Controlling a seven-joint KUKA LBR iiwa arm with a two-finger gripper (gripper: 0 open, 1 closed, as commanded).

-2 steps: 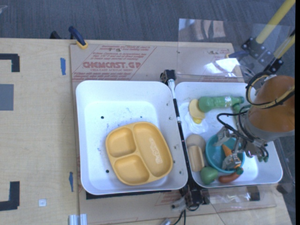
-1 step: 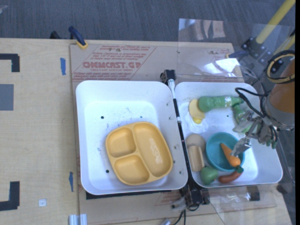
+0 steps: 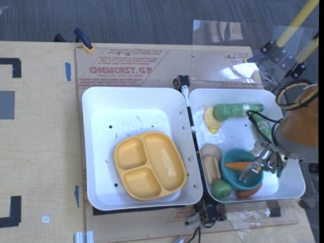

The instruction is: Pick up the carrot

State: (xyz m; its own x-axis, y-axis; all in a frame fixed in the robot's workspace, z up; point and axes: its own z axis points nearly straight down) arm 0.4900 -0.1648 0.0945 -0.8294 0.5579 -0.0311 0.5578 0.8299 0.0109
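Note:
The carrot [image 3: 237, 165] is a small orange stick lying across the inside of a teal bowl [image 3: 230, 177] at the front of the right bin [image 3: 292, 185]. My gripper [image 3: 251, 170] reaches in from the right and hangs low over the bowl, its tip at the carrot's right end. The metal tip overlaps the carrot there, and whether it touches or grips the carrot is not clear. The grey arm with its orange band [image 3: 304, 125] rises over the bin's right side.
The right bin also holds a green vegetable [image 3: 234, 110], a fried egg [image 3: 211, 120], a beige roll [image 3: 210, 151], a brown bun [image 3: 210, 169], a green ball [image 3: 221, 188] and a red piece [image 3: 248, 192] by the bowl. A yellow divided plate [image 3: 149, 165] lies in the left bin [image 3: 101, 135].

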